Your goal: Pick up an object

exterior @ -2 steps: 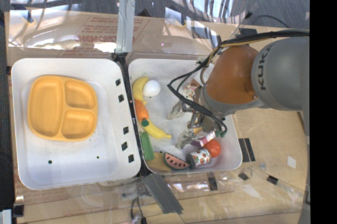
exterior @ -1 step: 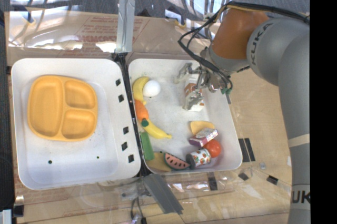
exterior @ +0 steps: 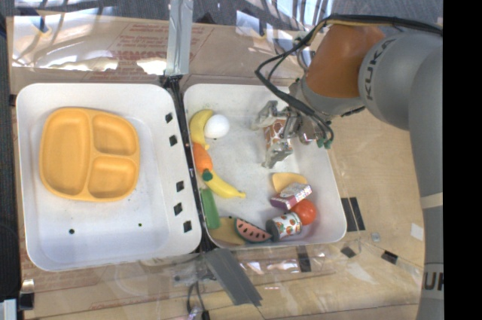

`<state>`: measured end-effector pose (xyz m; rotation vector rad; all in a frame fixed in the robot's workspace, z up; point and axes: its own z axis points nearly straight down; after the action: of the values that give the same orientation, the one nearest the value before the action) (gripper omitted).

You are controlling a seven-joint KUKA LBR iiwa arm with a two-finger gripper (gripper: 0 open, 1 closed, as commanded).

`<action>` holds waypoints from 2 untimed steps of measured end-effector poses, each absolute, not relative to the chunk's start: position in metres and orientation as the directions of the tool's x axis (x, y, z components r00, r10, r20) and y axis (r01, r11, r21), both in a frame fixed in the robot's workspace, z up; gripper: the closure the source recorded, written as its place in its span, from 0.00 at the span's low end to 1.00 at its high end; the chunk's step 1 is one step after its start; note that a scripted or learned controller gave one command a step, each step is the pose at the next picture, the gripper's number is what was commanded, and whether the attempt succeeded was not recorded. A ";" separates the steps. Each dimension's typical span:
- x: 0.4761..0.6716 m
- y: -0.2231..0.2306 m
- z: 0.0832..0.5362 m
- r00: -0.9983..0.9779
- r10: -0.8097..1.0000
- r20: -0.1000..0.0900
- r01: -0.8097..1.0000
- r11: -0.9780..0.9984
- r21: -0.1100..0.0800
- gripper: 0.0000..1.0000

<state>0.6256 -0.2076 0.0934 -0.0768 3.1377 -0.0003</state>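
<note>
My gripper point(exterior: 273, 135) hangs over the upper right part of the right bin point(exterior: 245, 104). Its two grey fingers point(exterior: 277, 153) stand on either side of a small brown and white packet point(exterior: 277, 131), which sits between them. The rest of the toy food lies lower and to the left. There is a white egg point(exterior: 217, 127), a yellow fruit point(exterior: 199, 123), a carrot point(exterior: 201, 157), a banana point(exterior: 223, 187), a cheese wedge point(exterior: 288, 181), a purple box point(exterior: 291, 196), a tomato point(exterior: 306, 211), a small can point(exterior: 285, 225) and a watermelon slice point(exterior: 252, 230).
The left bin point(exterior: 45, 236) holds an orange divided plate point(exterior: 89, 153). A green cucumber point(exterior: 210, 210) lies along the right bin's left wall. Black cables point(exterior: 277, 62) loop from the wrist over the bin's far edge. Cardboard and tape surround both bins.
</note>
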 end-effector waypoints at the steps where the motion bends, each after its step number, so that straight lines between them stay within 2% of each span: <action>1: 0.616 -0.194 0.093 -0.991 0.132 0.000 0.132 0.991 0.001 0.00; 2: 0.595 -0.208 0.093 -0.984 0.180 -0.001 0.180 0.984 0.001 0.00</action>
<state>0.5953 -0.2075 0.0930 0.2844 3.1274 0.0015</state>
